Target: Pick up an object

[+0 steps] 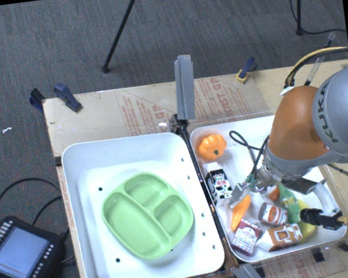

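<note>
My gripper (244,189) hangs low in the right bin (249,123), under the orange wrist band. It is just above an orange carrot (240,213) and right of a small black-and-white carton (218,185). An orange pumpkin toy (212,146) lies at the bin's far left corner. Near the front are a red packet (246,237), a small can (272,213), an orange box (285,235) and a green and yellow item (294,202), partly hidden by the arm.
The left bin (80,180) holds a green divided plate (147,214). A grey post (185,88) rises at the back between the bins. Clamps sit on the bench's far edge, and a teach pendant (20,253) lies on the floor at the left.
</note>
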`<state>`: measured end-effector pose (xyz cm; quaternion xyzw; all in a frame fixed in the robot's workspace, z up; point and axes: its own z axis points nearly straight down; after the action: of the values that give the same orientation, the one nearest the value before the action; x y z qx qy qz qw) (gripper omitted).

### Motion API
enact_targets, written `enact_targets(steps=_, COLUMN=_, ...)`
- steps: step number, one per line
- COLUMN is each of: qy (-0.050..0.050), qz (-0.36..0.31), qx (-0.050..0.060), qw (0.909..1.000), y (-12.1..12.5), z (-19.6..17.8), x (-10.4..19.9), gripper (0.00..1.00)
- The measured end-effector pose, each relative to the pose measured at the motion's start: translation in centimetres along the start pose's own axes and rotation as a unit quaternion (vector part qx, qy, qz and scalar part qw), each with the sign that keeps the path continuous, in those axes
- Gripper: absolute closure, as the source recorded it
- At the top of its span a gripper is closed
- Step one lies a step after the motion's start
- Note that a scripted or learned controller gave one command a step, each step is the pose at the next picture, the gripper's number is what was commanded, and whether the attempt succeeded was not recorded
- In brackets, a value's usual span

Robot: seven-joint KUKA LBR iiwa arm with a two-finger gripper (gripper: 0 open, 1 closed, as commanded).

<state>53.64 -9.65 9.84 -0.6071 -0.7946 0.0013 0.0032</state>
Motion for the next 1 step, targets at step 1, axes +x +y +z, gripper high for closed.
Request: enact_targets(steps=1, qy=0.0, qz=0.004, qx=0.0, qw=1.0, y=-0.04, z=-0.9, x=-0.28, gripper=1.0)
